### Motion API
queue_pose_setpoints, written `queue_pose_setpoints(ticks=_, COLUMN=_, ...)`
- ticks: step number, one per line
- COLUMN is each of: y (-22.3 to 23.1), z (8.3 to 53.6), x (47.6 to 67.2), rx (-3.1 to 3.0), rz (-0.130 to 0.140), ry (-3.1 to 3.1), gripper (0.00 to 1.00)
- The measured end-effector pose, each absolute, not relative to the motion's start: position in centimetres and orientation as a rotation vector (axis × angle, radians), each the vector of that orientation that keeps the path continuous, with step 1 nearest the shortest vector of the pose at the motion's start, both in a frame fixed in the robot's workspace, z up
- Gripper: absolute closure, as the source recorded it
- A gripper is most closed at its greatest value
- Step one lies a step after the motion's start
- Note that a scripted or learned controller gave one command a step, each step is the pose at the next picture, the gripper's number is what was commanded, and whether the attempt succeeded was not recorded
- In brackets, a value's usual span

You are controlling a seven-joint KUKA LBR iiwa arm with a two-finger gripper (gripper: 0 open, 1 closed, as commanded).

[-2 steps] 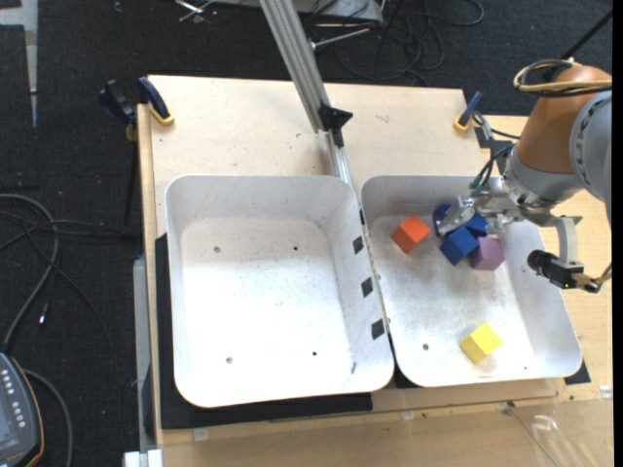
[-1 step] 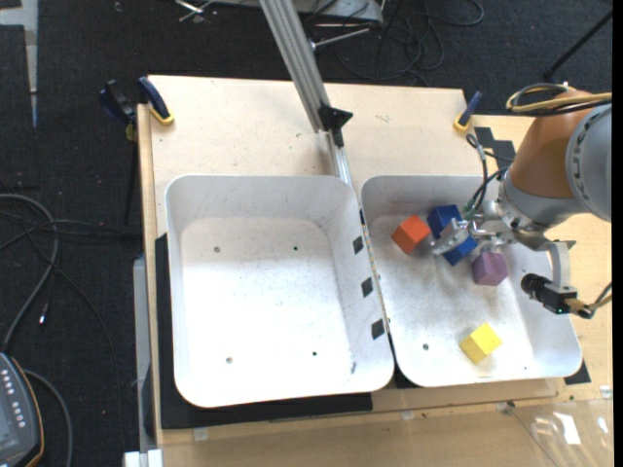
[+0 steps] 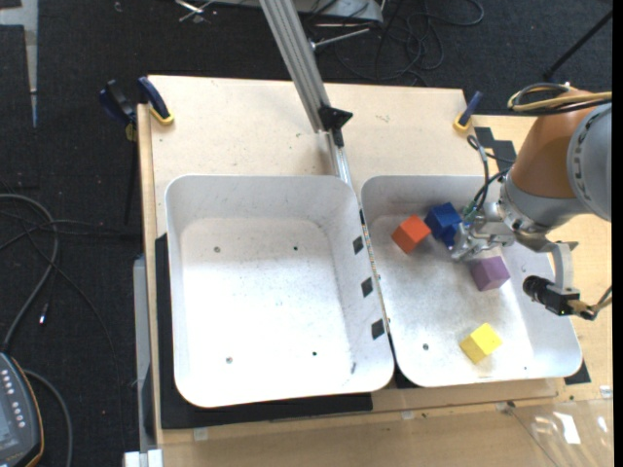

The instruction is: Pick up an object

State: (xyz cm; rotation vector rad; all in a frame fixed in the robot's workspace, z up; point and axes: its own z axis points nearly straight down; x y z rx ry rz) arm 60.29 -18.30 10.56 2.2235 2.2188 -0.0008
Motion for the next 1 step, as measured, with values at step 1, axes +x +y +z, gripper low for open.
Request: queue_pose_setpoints(ticks=1, y=-18.33, z=11.51, x=60.27, rx=2.226, rz=-0.001, ry=2.218, gripper=1.00)
